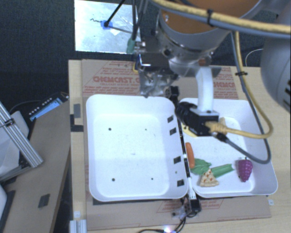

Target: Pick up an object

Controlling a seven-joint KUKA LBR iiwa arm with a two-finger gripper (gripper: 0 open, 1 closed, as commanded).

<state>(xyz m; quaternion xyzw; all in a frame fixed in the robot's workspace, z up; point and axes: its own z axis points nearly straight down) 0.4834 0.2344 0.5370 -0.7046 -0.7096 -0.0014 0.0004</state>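
Even, fairly bright overhead light, slightly cool in tone. The left white bin (129,145), below and left of the end effector (157,86), is nearly washed out, its surface detail lost to glare. Soft shadows lie under the arm, across the right bin (261,177) beside the end effector. A reflective patch of floor (102,25) up and left of it glares pale. The arm's orange band (200,13) above is blurred, out of focus; overall sharpness is modest and grainy.

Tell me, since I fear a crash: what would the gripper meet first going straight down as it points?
Likely the far rim of the left bin, just below the gripper; depth is unclear.
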